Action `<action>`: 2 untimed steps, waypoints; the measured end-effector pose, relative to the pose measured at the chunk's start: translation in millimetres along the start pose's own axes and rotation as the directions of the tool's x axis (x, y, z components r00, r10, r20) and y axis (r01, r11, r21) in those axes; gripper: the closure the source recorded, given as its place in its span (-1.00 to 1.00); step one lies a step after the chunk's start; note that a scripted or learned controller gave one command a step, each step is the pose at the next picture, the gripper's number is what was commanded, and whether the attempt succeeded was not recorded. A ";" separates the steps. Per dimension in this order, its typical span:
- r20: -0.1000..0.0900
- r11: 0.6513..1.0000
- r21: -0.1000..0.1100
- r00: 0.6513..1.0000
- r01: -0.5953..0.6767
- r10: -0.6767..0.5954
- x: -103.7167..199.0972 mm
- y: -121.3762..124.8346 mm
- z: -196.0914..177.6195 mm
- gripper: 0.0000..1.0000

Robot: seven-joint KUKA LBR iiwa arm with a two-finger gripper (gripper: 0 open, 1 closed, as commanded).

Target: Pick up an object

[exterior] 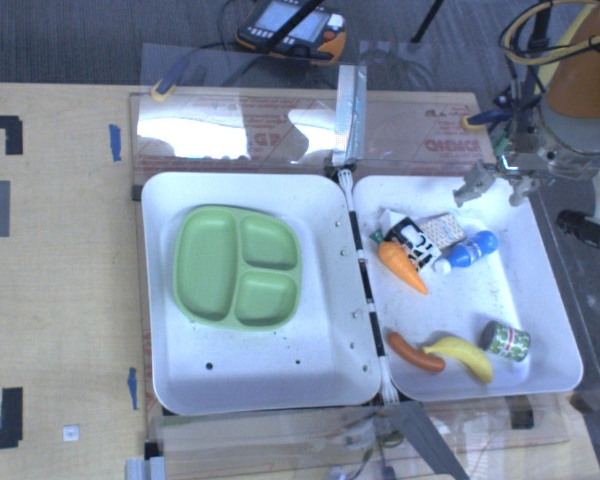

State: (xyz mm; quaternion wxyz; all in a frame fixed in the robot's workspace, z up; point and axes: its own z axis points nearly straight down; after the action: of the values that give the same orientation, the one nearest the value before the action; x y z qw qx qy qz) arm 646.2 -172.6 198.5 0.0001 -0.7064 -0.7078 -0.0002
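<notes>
Your wooden bench [60, 268], left bin [180, 368] holding a green divided plate [237, 265], right bin [540, 298] holding carrot [403, 267], banana [462, 356], sausage [414, 354], blue bottle [472, 249], green can [506, 341], your gripper [493, 181] spread open, empty, above that bin's far corner.

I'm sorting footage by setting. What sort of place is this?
Probably a robotics lab bench: two white bins side by side, toy food like a carrot and banana, and a handheld control pendant behind them.

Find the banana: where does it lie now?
The banana lies in the right bin, near its front edge, between the hot dog and the green can.
</notes>
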 end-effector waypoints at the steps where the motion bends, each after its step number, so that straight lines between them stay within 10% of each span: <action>1: 0.004 0.999 -0.014 0.999 -0.040 0.040 -20.4 -12.7 97.3 -1.00; 2: -0.003 0.997 0.000 0.997 -0.080 0.080 -36.6 -56.0 75.2 -1.00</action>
State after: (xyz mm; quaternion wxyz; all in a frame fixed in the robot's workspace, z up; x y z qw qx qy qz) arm 590.4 -209.3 123.3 0.0012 -0.7343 -0.6788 -0.0012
